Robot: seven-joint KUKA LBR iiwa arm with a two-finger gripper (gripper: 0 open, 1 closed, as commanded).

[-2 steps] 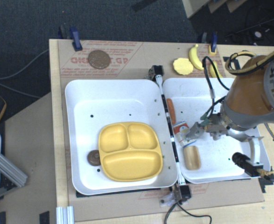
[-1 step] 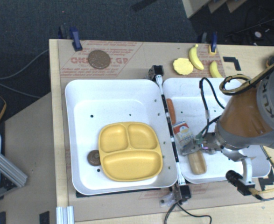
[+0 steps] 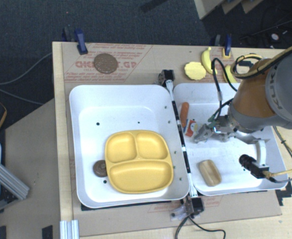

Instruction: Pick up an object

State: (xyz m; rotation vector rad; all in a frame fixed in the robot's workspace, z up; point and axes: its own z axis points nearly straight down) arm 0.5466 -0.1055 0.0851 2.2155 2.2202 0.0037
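Observation:
In the right bin [image 3: 245, 185], my gripper [image 3: 201, 134] hangs low near the bin's left wall, with the arm coming in from the right. Just left of the gripper lies a small orange, white and blue item [image 3: 189, 128]. An orange-red stick-like object [image 3: 184, 112] lies above that, along the divider. Nearer the front of the bin, apart from the gripper, rests a tan loaf-shaped block [image 3: 210, 173]. Nothing is visibly held.
The left bin [image 3: 86, 108] holds a yellow divided plate [image 3: 138, 161] with a small brown disc [image 3: 100, 168] at its left edge. On the bench behind the bins lie a brown disc [image 3: 105, 62], a yellow lump [image 3: 195, 70] and a banana [image 3: 207, 59]. Blue clamps stand at the back edge.

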